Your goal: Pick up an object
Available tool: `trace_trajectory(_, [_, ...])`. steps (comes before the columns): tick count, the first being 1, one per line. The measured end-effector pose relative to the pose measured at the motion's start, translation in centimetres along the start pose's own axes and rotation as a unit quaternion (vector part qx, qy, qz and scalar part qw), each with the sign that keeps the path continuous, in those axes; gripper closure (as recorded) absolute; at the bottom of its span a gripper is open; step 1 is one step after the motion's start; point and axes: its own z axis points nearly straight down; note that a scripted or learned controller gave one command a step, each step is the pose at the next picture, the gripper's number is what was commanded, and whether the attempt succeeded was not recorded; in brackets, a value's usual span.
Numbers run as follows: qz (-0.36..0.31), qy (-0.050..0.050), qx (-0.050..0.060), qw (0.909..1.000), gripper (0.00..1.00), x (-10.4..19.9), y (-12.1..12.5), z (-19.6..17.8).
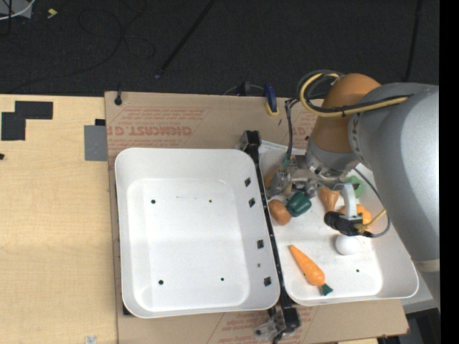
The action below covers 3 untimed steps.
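Note:
My gripper (292, 185) is down in the right white bin (380, 282), near its back left corner. Just below it lie a dark green object (299, 206) and a brown-orange rounded object (279, 213), both close to the gripper's tip; whether either is touched is unclear. An orange piece (329, 196) sits to the gripper's right, partly hidden by the wrist. A toy carrot (308, 265) with a green stem lies toward the bin's front. A white ball (347, 246) rests to the right of the middle.
The left white bin (136, 192) adjoins the right one along a shared rim with black clips (259, 244). Both bins rest on brown cardboard (179, 124). The large grey arm (401, 163) covers the right bin's back right part.

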Motion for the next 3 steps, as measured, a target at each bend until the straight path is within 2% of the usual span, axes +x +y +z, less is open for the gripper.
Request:
trace_trajectory(1, [0.000, -0.001, -0.004, 1.0000, 0.00, -0.3, -3.5, 0.0])
trace_trajectory(2, [0.000, -0.001, -0.005, 1.0000, 1.00, -0.4, -3.3, -1.1])
trace_trajectory(3, [-0.004, 0.000, -0.014, 0.9999, 1.00, 5.9, 0.3, -12.7])
